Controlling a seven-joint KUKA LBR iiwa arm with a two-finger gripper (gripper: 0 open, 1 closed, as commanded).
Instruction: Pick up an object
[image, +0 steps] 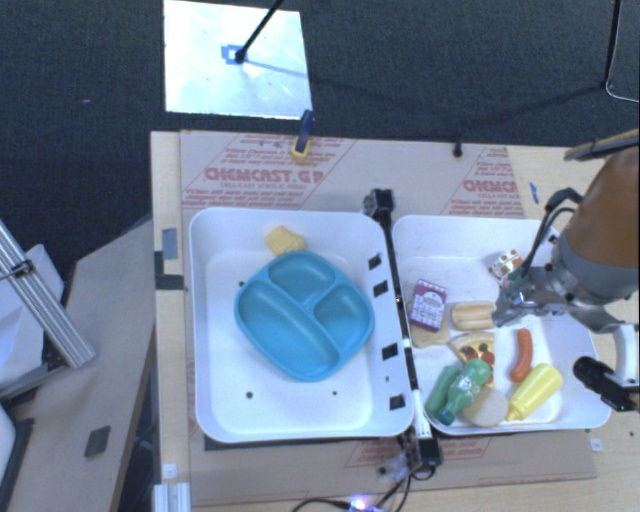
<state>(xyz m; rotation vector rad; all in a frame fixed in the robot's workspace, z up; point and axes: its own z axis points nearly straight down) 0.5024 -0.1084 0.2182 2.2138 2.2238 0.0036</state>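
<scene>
Plastic hot dog bun (472, 316) under the claw (510, 300) looks light, stiff and smooth; pinch across its narrow width. Claw's state: cannot tell.

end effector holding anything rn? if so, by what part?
Cannot be told. The end effector sits low in the right bin beside the hot dog bun; no object is visibly gripped.

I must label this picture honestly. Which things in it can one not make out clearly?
- Gripper, camera view: fingers small and blurred, so open or shut is unclear, as is any contact with the bun.
- Arm: cut off by the right edge.
- Small box: print too small to read.
- Round pale item: partly hidden by the green bottle and yellow bottle.
</scene>
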